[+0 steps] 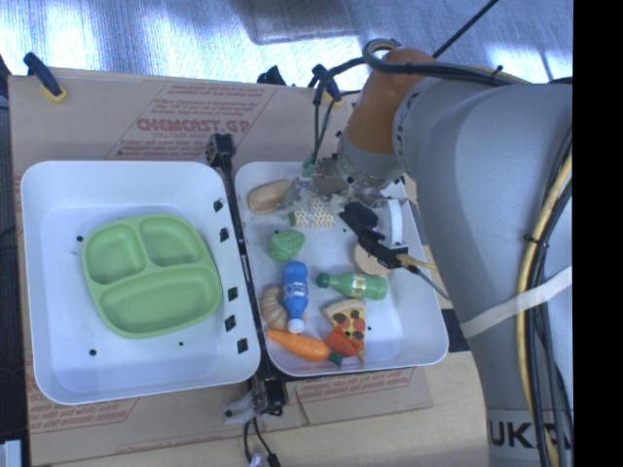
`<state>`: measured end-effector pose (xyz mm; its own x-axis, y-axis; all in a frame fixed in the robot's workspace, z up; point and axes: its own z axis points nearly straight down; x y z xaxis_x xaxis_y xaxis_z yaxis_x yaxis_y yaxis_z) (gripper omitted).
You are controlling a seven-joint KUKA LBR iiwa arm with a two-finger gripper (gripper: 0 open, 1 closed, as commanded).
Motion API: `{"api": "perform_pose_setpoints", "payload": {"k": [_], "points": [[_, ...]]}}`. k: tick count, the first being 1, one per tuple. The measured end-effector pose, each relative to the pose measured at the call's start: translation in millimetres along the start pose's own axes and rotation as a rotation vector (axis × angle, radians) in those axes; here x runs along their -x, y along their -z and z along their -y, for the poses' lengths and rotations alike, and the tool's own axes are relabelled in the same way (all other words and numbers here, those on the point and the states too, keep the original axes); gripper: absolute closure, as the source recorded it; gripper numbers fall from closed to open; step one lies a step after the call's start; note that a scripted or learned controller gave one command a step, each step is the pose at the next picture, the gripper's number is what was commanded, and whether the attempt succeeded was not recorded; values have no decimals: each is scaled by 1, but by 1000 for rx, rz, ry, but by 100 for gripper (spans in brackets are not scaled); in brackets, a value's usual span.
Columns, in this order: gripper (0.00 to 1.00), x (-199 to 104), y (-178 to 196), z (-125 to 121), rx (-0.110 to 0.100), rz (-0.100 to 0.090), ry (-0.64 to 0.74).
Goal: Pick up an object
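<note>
White bin (pixel 428 329) at centre right holds small toy foods.
A blue bottle (pixel 295 290), green bottle (pixel 355 284), carrot (pixel 300 344) and pizza slice (pixel 345 317) lie low in it; the gripper (pixel 316 188) sits at its upper edge by a tan bread roll (pixel 267 196), grip state unclear. Cardboard lies beneath.

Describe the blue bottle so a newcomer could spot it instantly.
Start at the right bin, the one crowded with toy food. Near its middle, just below the green leafy toy, lies the blue bottle with a white cap, left of the green bottle. It is the only blue item in either bin.
</note>
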<state>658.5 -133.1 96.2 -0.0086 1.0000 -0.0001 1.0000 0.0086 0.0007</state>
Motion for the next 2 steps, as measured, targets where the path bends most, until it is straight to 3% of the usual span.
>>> {"api": "perform_pose_setpoints", "payload": {"k": [1,2], "points": [[100,0,11,-1,2,1,5],[0,-1,11,-1,1,1,5]]}}
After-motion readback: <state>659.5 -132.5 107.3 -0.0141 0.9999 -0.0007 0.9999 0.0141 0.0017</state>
